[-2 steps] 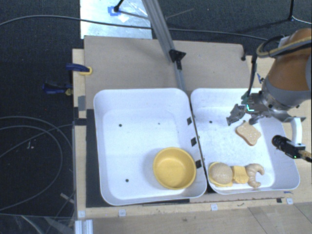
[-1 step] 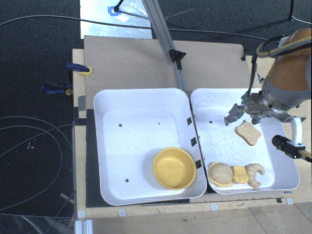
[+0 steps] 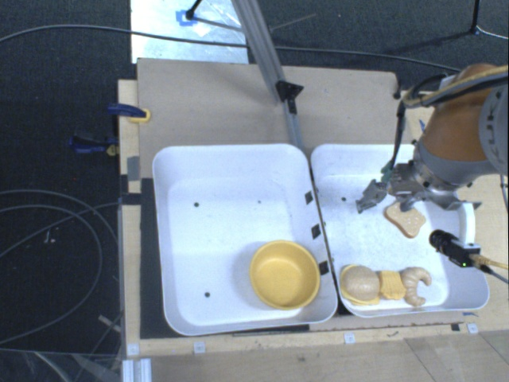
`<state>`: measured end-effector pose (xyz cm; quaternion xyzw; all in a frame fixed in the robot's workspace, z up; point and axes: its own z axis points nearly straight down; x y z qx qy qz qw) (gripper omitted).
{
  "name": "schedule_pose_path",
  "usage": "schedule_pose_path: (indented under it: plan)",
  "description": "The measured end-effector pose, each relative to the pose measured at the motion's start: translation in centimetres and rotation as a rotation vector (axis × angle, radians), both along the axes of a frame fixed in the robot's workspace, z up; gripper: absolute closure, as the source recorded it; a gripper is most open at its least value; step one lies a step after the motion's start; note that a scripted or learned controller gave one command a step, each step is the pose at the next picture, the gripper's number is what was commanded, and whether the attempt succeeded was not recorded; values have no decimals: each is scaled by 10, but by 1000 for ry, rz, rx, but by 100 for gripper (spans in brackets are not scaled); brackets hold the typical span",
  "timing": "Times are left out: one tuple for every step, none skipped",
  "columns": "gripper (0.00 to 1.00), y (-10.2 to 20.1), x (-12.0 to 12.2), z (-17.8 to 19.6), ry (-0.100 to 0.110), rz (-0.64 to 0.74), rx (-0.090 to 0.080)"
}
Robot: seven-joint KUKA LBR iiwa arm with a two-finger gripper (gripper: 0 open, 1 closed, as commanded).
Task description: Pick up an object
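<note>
A tan toast-shaped piece [image 3: 405, 221] lies in the right bin [image 3: 350, 169], toward its right side. My gripper [image 3: 391, 200] hangs just above and to the left of it, fingers spread open, one grey fingertip [image 3: 368, 200] pointing left over bare bin floor. Nothing is between the fingers. A tan and yellow doll-like toy [image 3: 383, 284] lies along the right bin's near wall. A yellow bowl [image 3: 284, 274] sits upright in the left bin [image 3: 199, 173], at its near right corner.
The arm's grey body and orange band [image 3: 457, 126] hang over the right bin's far right corner. A black connector with a green light [image 3: 453, 250] sticks out near the bin's right wall. A slanted grey pole [image 3: 266, 46] crosses the back of the bench.
</note>
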<state>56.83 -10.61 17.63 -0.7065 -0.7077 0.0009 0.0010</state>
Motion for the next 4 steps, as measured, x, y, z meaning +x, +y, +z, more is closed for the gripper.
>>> schedule_pose_path:
  plan:
    - [0,1,5,-62,0,-1,0]
    - [0,1,5,-87,-2,-2,0]
    - [100,1,6,-75,-5,-3,0]
    - [100,1,7,-32,-7,3,-1]
